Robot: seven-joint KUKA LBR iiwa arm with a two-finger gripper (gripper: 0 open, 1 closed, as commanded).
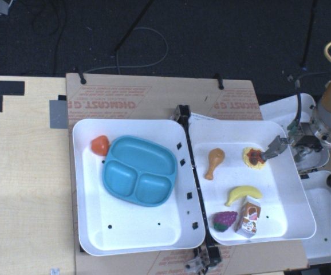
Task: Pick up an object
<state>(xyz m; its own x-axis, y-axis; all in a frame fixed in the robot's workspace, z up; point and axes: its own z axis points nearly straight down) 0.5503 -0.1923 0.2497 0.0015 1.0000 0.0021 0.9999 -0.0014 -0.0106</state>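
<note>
In the right bin lie a brown toy drumstick, a yellow round toy with a red top, a yellow banana, purple grapes and a small carton. My gripper reaches in from the right, low over the bin's far right part. Its tip is at the right edge of the yellow round toy, touching or just above it. I see nothing lifted.
The left bin holds a blue divided plate and a small red-orange toy at its far left corner. A black divider runs between the bins. The arm's wrist and cables hang over the right bin's rim.
</note>
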